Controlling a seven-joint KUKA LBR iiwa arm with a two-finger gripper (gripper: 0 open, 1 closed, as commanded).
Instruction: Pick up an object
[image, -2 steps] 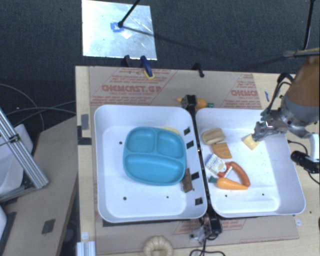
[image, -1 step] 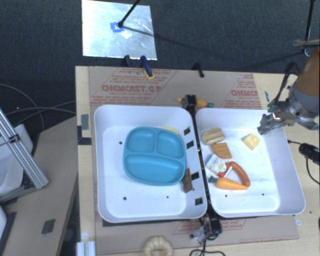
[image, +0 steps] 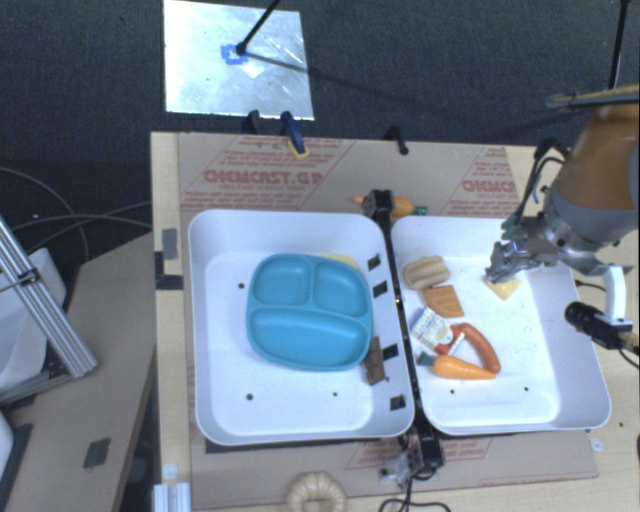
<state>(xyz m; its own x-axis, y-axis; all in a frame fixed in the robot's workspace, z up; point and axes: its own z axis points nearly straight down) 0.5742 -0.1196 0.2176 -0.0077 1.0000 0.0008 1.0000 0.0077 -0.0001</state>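
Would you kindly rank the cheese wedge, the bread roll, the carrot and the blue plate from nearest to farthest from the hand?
1. Cheese wedge, right under the hand.
2. Bread roll, to its left.
3. Carrot, near the right bin's front.
4. Blue plate, in the left bin.

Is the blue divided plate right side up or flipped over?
Right side up: the blue divided plate lies flat in the left bin, its three compartments facing the camera.

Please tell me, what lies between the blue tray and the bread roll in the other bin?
In the camera view, between the blue tray and the bread roll lie the two bins' adjoining rims, bearing small dark clips.
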